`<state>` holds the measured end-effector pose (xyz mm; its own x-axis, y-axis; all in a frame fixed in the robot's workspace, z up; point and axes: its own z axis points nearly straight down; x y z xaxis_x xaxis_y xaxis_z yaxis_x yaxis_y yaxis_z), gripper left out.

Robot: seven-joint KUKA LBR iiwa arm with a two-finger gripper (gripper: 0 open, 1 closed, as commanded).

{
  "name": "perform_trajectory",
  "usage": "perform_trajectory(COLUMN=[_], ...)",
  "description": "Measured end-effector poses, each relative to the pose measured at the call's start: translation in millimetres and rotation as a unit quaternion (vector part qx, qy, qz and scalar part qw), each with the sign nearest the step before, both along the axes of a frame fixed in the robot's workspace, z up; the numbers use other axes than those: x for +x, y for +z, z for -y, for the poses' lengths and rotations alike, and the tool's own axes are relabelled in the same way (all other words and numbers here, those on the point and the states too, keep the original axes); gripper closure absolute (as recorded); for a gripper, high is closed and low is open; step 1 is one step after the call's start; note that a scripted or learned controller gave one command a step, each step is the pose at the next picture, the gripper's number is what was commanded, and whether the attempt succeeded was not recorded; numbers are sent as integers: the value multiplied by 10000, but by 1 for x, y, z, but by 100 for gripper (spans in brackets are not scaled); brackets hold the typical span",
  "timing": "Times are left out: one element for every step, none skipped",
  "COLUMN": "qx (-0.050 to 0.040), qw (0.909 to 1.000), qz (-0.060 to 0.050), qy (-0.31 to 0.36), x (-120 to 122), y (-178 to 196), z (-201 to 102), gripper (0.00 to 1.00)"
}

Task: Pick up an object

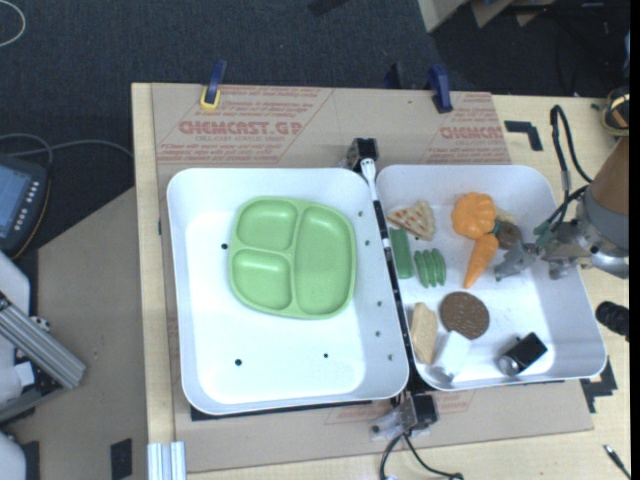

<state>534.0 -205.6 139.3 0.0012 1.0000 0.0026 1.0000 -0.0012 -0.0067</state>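
Reaching into the right bin (560, 298), the claw (512, 262), spread narrowly and holding nothing, sits just beside the carrot (481, 258); next it must close around it.

Two white bins side by side on the bench. Left bin (200, 348): a green divided plate (294, 257), nothing on it. Right bin (570, 338): sandwich wedge (413, 218), green pea pod (431, 267), orange pepper (473, 213), carrot (480, 259), brown round cookie (465, 314), pale bread slice (425, 330), small black block (524, 352) near the front corner. My gripper (512, 264) sits low over the right bin, tip just beside the carrot; cannot make out anything held
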Motion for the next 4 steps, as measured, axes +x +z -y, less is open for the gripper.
perform_trajectory(qx=[2,-18,-29,-30], qw=[10000,10000,10000,10000], qz=[1,41,63,63], qy=[6,3,8,7], x=[-1,1,2,5], y=[-54,-39,3,47], z=[-1,0,0,6], gripper=[0,100,100,100])
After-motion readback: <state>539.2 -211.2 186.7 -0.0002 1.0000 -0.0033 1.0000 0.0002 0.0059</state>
